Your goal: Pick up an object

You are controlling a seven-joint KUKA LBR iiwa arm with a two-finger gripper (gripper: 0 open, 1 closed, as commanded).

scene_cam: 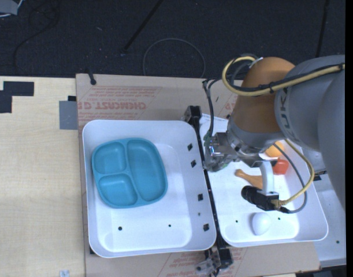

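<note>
The grey arm [303,108] with its orange band comes in from the right and covers much of the right bin [234,235], so the things under it show only in part. The gripper [215,157] sits low at that bin's left side, just beside the wall it shares with the left bin [141,229]. It appears as a small knot of metal and cable, too cluttered to tell whether it is open or closed, and nothing can be made out in its grasp. The candidates for picking lie in the right bin. A white egg-shaped object [260,223] rests in plain sight near the front wall. A tan, elongated piece [249,176] lies near the bin's middle, its right end hidden behind the robot's hardware. A small red object [281,167] and an orange one [274,150] peek out beside the wrist, too covered to name. The left bin holds a blue divided plate [129,172] with three compartments, lying flat and well apart from the gripper. Both bins sit on a printed cardboard sheet [124,100] whose lettering is too blurred to read.
</note>
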